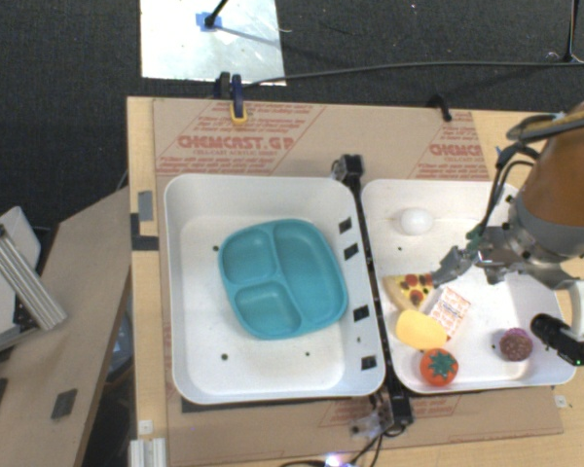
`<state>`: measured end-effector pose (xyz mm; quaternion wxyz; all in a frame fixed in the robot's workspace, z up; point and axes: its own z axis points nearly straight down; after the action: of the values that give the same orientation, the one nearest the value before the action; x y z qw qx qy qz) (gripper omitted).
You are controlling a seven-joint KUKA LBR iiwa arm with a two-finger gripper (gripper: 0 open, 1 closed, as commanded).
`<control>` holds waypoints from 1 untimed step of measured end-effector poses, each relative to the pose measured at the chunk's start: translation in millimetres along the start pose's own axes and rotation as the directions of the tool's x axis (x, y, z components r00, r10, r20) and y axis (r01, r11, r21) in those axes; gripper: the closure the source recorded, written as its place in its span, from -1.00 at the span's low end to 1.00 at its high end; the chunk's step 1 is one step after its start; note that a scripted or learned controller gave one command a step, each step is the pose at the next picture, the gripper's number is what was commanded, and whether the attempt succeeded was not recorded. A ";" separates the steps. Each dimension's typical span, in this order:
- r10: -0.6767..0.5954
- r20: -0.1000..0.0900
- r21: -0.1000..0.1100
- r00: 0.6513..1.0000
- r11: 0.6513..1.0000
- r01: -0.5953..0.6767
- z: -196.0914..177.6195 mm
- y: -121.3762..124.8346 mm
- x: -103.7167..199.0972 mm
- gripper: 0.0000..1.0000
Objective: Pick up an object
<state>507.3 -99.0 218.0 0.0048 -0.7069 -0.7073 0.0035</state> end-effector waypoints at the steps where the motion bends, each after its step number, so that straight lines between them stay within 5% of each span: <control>1: -0.003 0.002 -0.014 1.000 1.000 0.003 -6.4 2.6 0.2 -1.00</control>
<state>510.0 -98.8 224.4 -0.0006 -0.7059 -0.7083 -0.0007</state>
